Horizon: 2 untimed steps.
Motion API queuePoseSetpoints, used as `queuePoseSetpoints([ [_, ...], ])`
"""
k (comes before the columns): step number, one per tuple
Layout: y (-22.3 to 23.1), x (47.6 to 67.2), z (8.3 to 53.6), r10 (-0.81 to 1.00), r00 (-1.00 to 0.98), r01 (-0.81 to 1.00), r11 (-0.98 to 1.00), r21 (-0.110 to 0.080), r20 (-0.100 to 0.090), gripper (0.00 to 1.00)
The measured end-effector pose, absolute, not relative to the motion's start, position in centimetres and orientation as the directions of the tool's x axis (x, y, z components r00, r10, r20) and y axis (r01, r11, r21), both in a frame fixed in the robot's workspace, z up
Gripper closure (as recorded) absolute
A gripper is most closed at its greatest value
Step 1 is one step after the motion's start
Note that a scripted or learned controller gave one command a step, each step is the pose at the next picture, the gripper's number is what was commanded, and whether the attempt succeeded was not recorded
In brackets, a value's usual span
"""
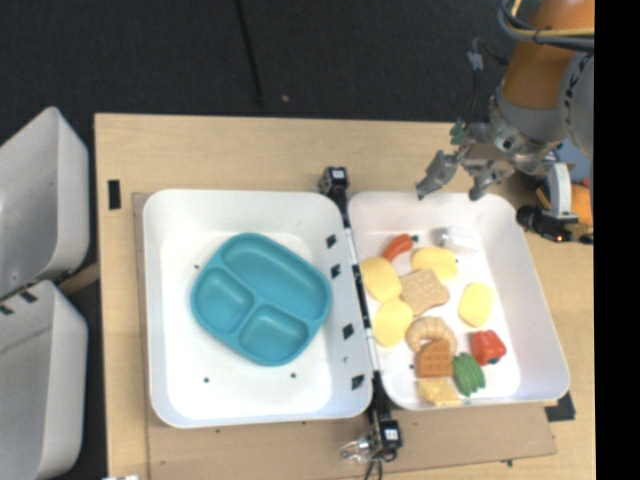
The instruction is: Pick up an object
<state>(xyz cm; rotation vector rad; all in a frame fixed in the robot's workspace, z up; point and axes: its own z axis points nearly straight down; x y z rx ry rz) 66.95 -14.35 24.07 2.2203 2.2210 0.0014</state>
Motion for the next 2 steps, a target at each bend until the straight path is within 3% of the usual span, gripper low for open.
queuePoseSetpoints([
  [1,-11.8,65.5,24.5,1.000,0.003,1.000,-0.003,0.003,-0.003,0.00],
  [2,-11.6,65.5,25.6,1.000,-0.003,1.000,0.003,0.004,-0.003,1.00],
])
